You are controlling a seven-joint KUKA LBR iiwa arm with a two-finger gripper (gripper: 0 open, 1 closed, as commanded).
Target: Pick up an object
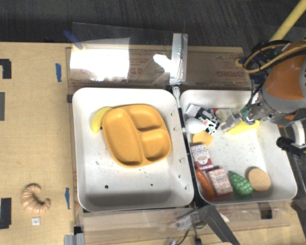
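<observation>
the table [25, 137] was pale wood, with two shallow white bins sitting side by side toward its right side. the left bin [86, 188] held a glossy orange divided tray [136, 134], moulded plastic by the look of it, rounded at the corners and lying flat near the bin's far half. a yellow banana-shaped piece [97, 119] lay tucked partly under the tray's left edge, curved and smooth.

the right bin [275, 157] held the likely candidates for the pick, crowded along its left wall and near edge: a small printed packet [201, 156], a second reddish packet [219, 181], an orange-red piece [204, 185] against the wall, a knobbly green item [240, 184] and a round tan bun-like shape [258, 178] near the bin's near right corner. a black-and-white patterned toy [209, 124] and a soft yellow lump [201, 138] sat nearer the far left corner. they lay jumbled, probably as they had dropped.

the claw [245, 117] hung low over the far part of the right bin, just beside a flat yellow piece [243, 127], which seemed the thing it was aimed at. i could not tell how it was set, nor whether anything was gripped. the grey arm [285, 98] with its orange band reached in over the bin's far right corner, cables looped above.

a ridged tan shell-like object [35, 198] lay on the bare table near its near left corner, well apart from both bins.
</observation>
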